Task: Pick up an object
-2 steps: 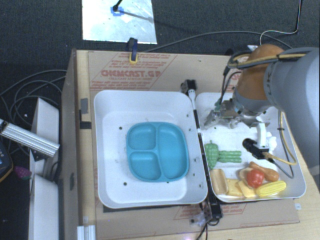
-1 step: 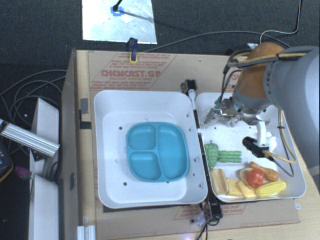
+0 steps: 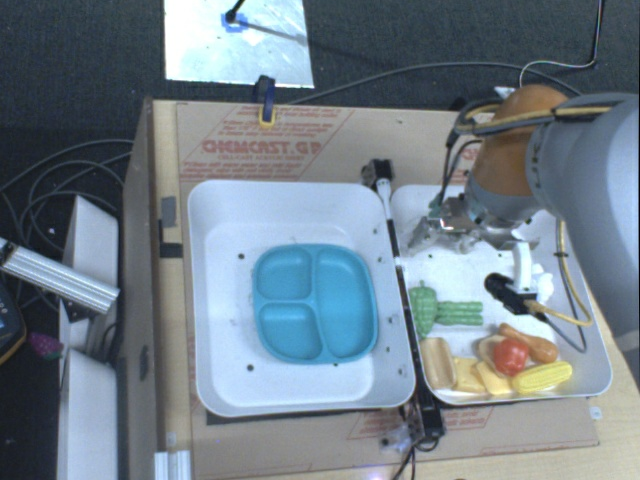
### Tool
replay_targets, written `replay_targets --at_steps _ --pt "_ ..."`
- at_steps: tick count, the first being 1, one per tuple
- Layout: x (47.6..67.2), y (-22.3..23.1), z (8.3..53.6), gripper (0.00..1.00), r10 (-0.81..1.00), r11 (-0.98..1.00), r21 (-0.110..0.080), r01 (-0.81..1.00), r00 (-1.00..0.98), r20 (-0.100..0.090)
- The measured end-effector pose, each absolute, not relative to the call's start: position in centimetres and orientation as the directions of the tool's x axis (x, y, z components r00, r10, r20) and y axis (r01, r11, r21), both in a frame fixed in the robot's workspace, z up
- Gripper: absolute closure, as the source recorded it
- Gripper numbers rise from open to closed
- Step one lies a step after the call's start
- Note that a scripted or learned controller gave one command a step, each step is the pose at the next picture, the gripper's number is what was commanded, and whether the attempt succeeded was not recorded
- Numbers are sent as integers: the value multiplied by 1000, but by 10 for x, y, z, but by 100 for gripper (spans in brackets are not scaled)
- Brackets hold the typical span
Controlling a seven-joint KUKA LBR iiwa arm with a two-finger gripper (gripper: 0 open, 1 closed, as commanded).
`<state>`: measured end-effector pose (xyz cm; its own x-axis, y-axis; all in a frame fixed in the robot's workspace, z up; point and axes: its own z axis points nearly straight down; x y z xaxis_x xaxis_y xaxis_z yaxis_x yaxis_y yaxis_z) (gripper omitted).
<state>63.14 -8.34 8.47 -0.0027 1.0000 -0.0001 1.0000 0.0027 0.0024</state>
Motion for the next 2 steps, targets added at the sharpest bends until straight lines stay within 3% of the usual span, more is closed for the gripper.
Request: replay_targets --at_steps 1,2 --pt "591 -83 84 0 1000 1 0 1000 -1 0" --pt "615 -87 85 0 1000 3 2 1000 -3 0"
